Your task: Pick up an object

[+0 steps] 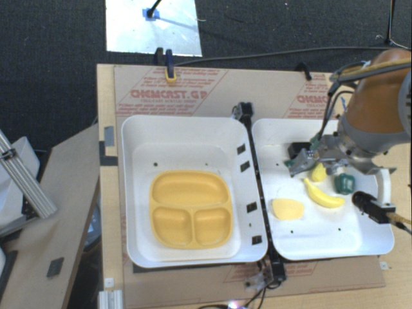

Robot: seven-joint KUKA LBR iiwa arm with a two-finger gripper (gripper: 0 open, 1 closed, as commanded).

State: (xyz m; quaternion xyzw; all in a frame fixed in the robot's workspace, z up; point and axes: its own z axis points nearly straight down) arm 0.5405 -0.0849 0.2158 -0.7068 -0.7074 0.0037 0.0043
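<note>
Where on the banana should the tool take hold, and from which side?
Probably grip the banana at its middle, from straight above, closing across its narrow width. It lies flat, running upper left to lower right; a green object crowds its right end, while the middle sits free either side.

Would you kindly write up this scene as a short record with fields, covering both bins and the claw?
left bin: white, holding a yellow divided tray
right bin: white, holding four loose items
items in right bin: banana; pale yellow flat piece; green object; small yellow object
claw: low over the right bin, just beside the small yellow object
held object: cannot tell
arm: reaches in from the right
</note>
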